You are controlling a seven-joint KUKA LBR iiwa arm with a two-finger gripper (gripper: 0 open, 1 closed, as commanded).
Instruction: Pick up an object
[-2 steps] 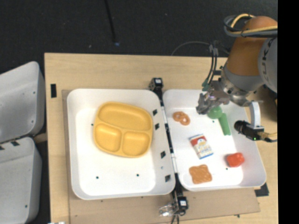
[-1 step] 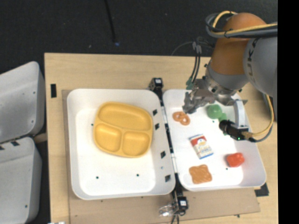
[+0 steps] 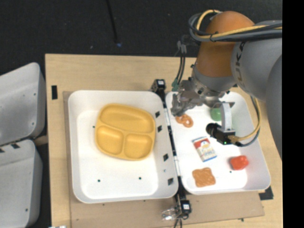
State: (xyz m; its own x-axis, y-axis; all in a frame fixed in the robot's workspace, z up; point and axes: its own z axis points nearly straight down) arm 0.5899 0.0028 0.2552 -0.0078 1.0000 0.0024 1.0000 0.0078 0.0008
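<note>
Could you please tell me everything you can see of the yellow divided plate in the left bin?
The yellow divided plate looks like matte plastic, a rounded rectangle with one long compartment and two smaller ones, all bare. It lies flat and slightly skewed on the floor of the left bin, toward its far half, touched by nothing else.

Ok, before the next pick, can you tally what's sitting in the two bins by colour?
Yellow: 1, the divided plate in the left bin
Orange: 1, the pretzel-shaped piece
Brown-orange: 1, the toast-like slice
Red: 1, the small red object
White and red: 1, the small carton
Green: 1, the object partly hidden by the arm
Total: 6, with 5 in the right bin
</note>
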